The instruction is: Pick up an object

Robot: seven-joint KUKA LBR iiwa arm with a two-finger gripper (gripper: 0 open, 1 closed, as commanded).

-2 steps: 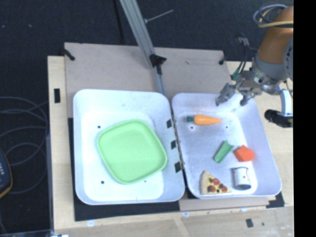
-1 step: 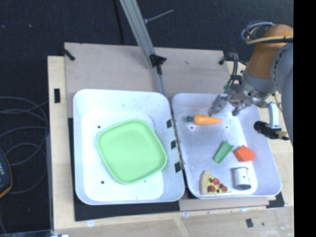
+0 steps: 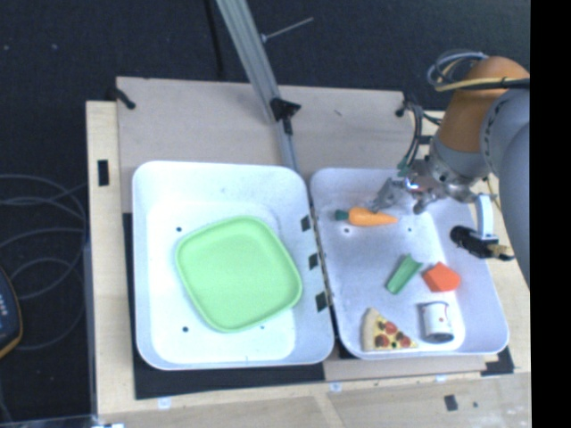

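The tool (image 3: 403, 200) hangs over the upper part of the right bin (image 3: 482, 315), fingers spread and holding nothing. The toy carrot (image 3: 370, 218) lies just beside it, toward the left bin, its long axis running left-right.

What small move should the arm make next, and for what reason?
Probably lower the gripper slightly onto the carrot. It hovers at the carrot's right end in the right bin, and nothing is seen held, so a short descent seems the nearest way to a pick.
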